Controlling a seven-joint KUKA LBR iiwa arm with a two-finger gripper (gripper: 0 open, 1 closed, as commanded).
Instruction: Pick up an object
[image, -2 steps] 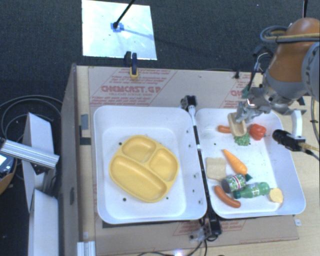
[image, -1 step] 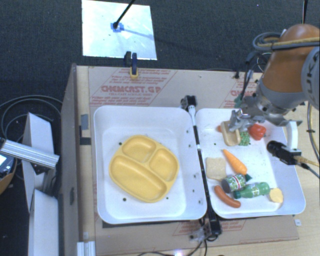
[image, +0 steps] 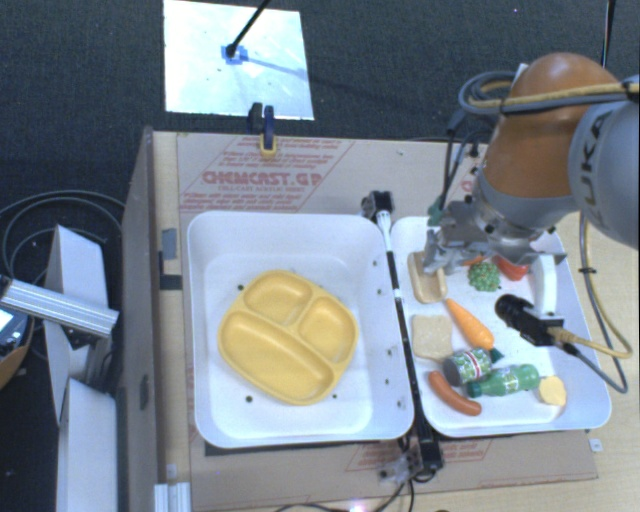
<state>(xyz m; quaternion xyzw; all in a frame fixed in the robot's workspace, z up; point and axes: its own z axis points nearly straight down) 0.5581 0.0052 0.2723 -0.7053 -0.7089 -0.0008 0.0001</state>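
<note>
Jaws low over right bin's (image: 596, 395) far end, grip state impossible to tell, above toast slice (image: 427, 280), broccoli (image: 485, 275) and carrot (image: 468, 322) nearby.

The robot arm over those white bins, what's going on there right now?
The grey and orange arm reaches in from the right, its tool low over the far end of the right bin, by a pale slice and a green broccoli piece. Nothing is visibly held. Still lying in that bin are a carrot, a bread slice, a sausage and a green bottle. The left bin holds a yellow divided tray.
</note>
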